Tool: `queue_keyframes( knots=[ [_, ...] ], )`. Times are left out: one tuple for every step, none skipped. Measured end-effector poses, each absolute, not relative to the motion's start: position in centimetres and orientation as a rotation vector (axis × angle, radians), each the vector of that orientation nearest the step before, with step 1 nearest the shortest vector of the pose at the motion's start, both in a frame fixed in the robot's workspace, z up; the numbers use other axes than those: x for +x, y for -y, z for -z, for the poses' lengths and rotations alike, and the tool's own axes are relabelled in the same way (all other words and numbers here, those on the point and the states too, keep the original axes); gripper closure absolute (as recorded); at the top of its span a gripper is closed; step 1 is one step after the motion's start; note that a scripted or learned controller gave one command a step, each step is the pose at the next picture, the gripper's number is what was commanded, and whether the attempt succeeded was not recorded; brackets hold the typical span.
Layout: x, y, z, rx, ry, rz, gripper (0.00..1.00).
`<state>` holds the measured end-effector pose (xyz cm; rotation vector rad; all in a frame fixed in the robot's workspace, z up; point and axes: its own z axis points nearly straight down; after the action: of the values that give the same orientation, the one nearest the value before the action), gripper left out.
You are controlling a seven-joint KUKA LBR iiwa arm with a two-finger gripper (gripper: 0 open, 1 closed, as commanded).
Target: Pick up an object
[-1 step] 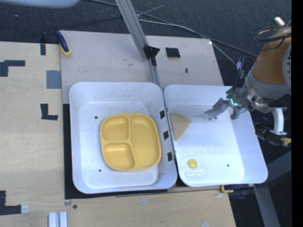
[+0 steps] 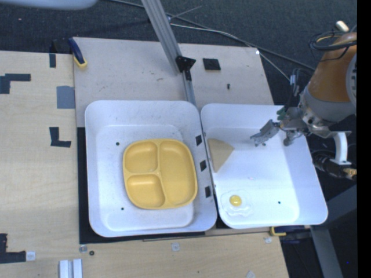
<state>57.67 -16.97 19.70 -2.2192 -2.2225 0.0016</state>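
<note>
A tan wedge-shaped piece (image 2: 219, 153) lies at the left side of the right bin (image 2: 301, 213), against the wall it shares with the other bin. A toy fried egg (image 2: 235, 202) with a yellow yolk rests near that bin's front edge. My gripper (image 2: 273, 136) hangs over the upper right part of the right bin, well to the right of the wedge and above the egg. Its two fingers stand apart, with nothing between them. The grey arm with its orange band (image 2: 330, 77) comes in from the right.
A yellow divided plate (image 2: 159, 173) lies in the middle of the left bin (image 2: 104, 126). A slanted metal pole (image 2: 165, 28) crosses the bench behind the bins. Cables run over the dark floor at the back.
</note>
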Motion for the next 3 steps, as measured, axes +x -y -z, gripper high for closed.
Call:
queue_keyframes(
  knots=[
    [57.8, 17.1, -15.3, -2.218, 2.221, -0.006, 0.00],
    [57.1, 17.8, -9.4, -2.219, 2.219, -0.006, 0.00],
    [57.2, 17.8, -8.8, -2.222, 2.225, 0.000, 0.00]
  ],
)
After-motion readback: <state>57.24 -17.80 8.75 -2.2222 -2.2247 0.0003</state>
